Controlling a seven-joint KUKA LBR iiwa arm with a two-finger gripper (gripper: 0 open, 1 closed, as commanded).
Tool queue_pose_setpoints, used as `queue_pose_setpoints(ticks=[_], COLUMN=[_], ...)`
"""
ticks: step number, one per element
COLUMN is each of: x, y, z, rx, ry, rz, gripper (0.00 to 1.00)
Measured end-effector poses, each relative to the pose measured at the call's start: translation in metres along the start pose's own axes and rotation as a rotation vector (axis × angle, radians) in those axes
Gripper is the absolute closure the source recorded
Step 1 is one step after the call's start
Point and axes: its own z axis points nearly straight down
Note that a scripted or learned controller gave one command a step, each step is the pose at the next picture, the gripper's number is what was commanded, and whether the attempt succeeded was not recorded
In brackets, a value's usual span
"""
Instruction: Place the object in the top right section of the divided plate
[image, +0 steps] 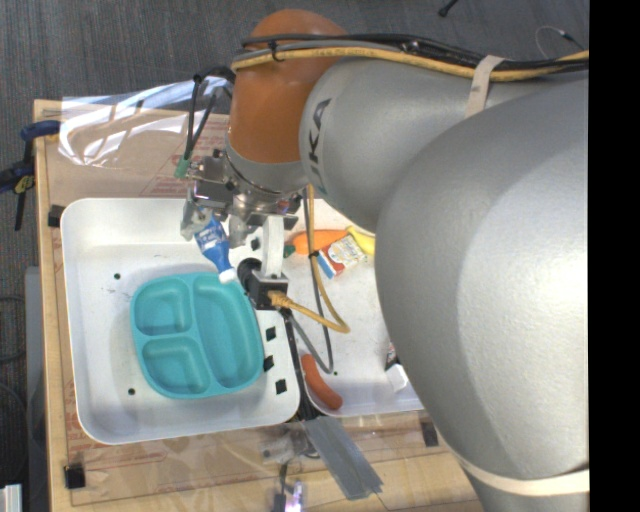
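Above the teal divided plate (195, 335), the gripper (222, 250) pinches a blue-and-white tube (213, 246) (print unreadable).

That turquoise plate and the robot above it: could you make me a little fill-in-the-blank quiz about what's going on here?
1. The divided plate lies in the ____ of the two white bins.
2. The plate's colour is ____.
3. The gripper holds a small blue and white object above the plate's ____ edge.
4. A long orange-red object lies in the ____ bin.

Missing words: left; turquoise; top; right
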Motion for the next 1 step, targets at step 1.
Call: queue_pose_setpoints(ticks=[1], x=[-0.0001], y=[0.0001], z=[-0.0001], rx=[0.000], ry=[0.000], rz=[0.000], gripper=[0.00])
